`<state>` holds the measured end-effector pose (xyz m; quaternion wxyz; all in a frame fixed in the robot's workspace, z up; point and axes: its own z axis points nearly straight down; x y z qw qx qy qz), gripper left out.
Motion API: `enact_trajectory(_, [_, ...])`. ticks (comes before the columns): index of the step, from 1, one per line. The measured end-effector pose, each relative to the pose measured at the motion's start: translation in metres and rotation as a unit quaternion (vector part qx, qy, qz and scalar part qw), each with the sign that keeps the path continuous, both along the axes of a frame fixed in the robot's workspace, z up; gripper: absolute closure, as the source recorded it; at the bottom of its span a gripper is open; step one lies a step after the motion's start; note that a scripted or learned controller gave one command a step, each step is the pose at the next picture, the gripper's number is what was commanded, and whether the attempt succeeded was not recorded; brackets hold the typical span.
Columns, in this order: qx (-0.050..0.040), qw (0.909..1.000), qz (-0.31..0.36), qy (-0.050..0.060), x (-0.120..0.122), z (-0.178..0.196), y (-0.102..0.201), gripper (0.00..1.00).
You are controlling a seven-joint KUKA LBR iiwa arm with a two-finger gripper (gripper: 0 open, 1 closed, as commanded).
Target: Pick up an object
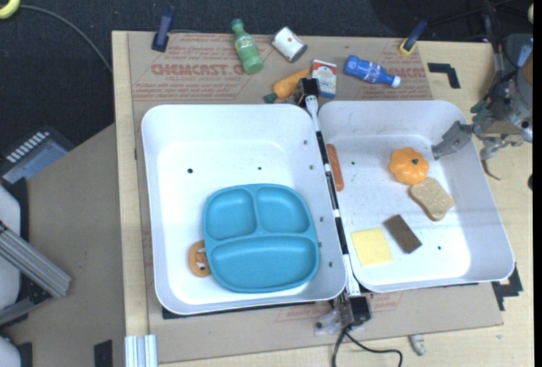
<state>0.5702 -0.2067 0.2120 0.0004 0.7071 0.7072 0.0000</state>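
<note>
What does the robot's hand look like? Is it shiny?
The gripper at the right edge looks small, grey and dull rather than shiny, ending in a pointed grey tip over the right bin. Behind it sits a darker, blurry clump of parts with thin cables hanging off.

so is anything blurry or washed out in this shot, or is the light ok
Camera view: light is even and soft, with faint shadows under the round orange pumpkin toy and the blue three-compartment plastic tray. The shallow white bins are bright but not blown out. The two-finger gripper at the right looks slightly blurred.

Blue plate (pixel 258 236), orange pumpkin (pixel 408 165)
</note>
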Motion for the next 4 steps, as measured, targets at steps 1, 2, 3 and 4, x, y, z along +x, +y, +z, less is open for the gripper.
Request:
enact_trajectory(1, [0.0008,1.0000,0.000,0.002,-0.034,-0.101,0.019,0.00])
enact_trajectory(2, [0.0006,1.0000,0.000,0.001,-0.071,-0.128,0.057,0.00])
enact_trajectory(3, [0.0003,1.0000,0.000,0.000,-0.070,-0.118,0.057,1.00])
enact_trajectory(4, [0.0004,1.0000,0.001,0.000,-0.018,-0.128,0.112,1.00])
